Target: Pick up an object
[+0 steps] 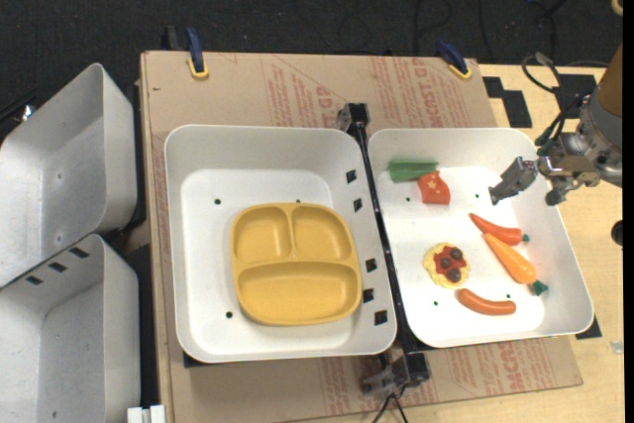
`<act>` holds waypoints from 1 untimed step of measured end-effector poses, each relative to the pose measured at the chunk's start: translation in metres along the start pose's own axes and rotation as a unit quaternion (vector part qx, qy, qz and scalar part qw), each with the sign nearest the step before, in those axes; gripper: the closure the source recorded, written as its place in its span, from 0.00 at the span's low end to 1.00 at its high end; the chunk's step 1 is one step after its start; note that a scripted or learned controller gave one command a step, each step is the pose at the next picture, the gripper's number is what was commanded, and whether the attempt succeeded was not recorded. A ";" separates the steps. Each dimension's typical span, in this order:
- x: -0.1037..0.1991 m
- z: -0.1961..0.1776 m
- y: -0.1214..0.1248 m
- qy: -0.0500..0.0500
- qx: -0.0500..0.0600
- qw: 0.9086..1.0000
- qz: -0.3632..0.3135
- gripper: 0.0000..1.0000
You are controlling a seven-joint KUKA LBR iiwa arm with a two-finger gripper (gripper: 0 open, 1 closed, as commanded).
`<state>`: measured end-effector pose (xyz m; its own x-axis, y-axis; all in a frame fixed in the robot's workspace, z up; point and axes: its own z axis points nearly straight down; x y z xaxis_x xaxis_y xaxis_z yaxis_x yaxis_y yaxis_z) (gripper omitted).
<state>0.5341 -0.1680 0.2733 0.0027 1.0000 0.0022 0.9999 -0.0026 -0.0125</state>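
Note:
The right bin (565, 243) holds several toy foods. A green pepper piece (412, 170) lies at its back, with a red strawberry (434, 187) just in front of it. A red chili (495, 229) and an orange carrot (512, 261) lie right of centre. A small yellow tart with dark berries (448, 264) sits in the middle, and a red sausage (485, 302) lies near the front. My gripper (533, 187) hangs over the bin's back right part, above and behind the chili. It is open, with nothing between its fingers.
The left bin (198, 213) carries a yellow divided plate (295, 263). A black divider (374, 233) separates the two bins. White containers (59, 183) stand off the bench to the left. Cables run along the right edge by the arm (604, 129).

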 end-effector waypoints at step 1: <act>0.001 -0.006 0.002 -0.001 -0.006 1.000 -0.002 0.00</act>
<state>0.5362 -0.1674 0.2796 -0.0008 1.0000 -0.0001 1.0000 0.0008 -0.0007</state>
